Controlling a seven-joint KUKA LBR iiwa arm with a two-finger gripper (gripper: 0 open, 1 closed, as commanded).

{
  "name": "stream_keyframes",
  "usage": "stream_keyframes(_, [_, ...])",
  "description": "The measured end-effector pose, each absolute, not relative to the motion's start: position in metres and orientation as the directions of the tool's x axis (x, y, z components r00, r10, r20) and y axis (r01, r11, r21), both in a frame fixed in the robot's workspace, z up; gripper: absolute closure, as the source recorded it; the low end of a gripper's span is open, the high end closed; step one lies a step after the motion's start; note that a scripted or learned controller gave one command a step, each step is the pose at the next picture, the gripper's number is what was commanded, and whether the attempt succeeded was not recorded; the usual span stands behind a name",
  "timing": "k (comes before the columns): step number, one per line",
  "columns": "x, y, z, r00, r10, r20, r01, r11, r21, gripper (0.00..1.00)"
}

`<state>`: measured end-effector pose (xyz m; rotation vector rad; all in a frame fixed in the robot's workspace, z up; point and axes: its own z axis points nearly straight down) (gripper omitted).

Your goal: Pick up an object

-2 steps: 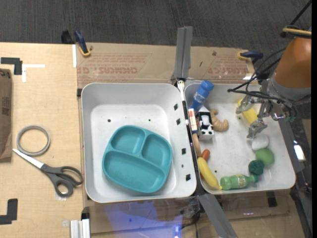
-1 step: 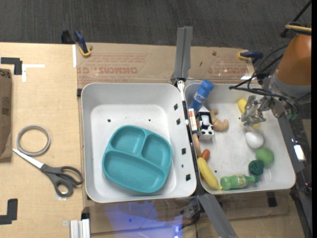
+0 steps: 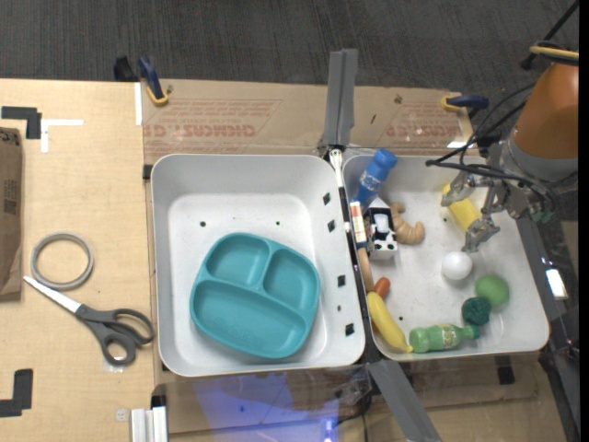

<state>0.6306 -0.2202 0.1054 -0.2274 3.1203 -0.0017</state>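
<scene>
Step in hand, as judged: approach, before any grasp. No object is seen between the fingers of the pincer [image 3: 480, 212], so nothing is held.

Right bin [image 3: 529, 274]: the pincer hangs over the far right part, with two metal fingers pointing down and spread apart, a moderate gap between them. A yellow block [image 3: 463, 213] lies just beside the left finger, near the far wall. A white ball [image 3: 456, 266] lies just in front of the right fingertip, toward the near edge. Whether the tips touch the floor of the bin cannot be told.

Other candidates in the same bin: a green ball [image 3: 492, 289] and a dark green piece [image 3: 476, 310] near the right wall; a green bottle [image 3: 443, 337] along the near edge; a banana [image 3: 386, 320] at the near left corner; a blue bottle [image 3: 375, 173] at the far left corner; a cow toy [image 3: 381, 231] beside the left wall.

Left bin [image 3: 184, 191]: a teal tray [image 3: 255, 295] is held, nothing else.

Arm pose: the arm [image 3: 550, 118] enters from the right edge, orange band uppermost, wrist bent down over the bin.

Next move, as judged: one target is to be chosen, probably the yellow block or the white ball. The pincer must be centred over it, lowered until the fingers straddle it, then closed. The ball is likely to roll away if it is nudged off-centre.
</scene>
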Motion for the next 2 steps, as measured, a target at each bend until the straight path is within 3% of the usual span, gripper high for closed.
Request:
stream_keyframes(1, [0.634,-0.222,0.093,-0.988,-0.153,-0.006,-0.153,0.988,-0.001,0.0])
stream_keyframes(2, [0.636,-0.222,0.104,-0.988,-0.151,-0.013,-0.151,0.988,-0.003,1.0])
